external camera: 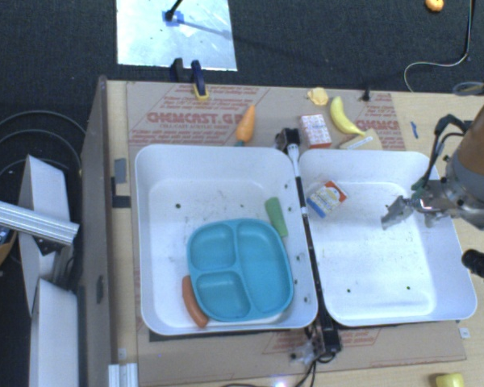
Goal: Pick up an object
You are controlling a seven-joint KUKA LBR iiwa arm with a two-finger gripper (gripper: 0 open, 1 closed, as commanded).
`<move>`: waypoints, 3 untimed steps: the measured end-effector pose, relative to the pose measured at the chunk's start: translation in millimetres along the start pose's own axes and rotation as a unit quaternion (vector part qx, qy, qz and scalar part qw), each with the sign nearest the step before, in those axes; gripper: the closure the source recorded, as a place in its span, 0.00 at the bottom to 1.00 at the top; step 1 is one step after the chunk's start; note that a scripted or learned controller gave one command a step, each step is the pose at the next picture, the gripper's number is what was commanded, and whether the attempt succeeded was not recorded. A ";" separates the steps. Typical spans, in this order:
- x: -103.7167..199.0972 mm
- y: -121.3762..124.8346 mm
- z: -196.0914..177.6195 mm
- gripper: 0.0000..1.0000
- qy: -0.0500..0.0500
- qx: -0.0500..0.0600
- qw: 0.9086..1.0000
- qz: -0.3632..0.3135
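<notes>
My gripper (395, 211) hangs over the right bin (452, 297), in its upper right part, pointing left. It looks open, with nothing between its fingers. A small white packet with orange and blue print (325, 197) lies in the same bin near the upper left corner, well to the left of the gripper. In the left bin (157, 216) a blue divided plate (240, 268) lies flat. A green stick-shaped piece (276, 214) rests at the plate's upper right, and an orange sausage-shaped piece (194, 301) lies at its lower left.
Behind the bins on the cardboard lie a banana (343, 118), a carrot (245, 124), a small white box (315, 130) and a yellow lump (318, 96). A black divider (302, 216) runs between the bins. Cables hang at the right.
</notes>
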State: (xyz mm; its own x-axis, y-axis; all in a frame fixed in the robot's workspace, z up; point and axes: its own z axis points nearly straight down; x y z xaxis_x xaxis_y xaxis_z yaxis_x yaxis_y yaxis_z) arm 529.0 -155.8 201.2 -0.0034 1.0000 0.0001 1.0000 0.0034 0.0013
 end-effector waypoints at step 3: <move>33.6 126.5 15.6 0.00 -0.001 -0.006 1.000 -0.002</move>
State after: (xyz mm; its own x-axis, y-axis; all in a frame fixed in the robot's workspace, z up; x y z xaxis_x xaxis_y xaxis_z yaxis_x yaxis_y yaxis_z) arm 655.4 -121.8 185.7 -0.0072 1.0000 -0.0020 0.9999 0.0073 0.0131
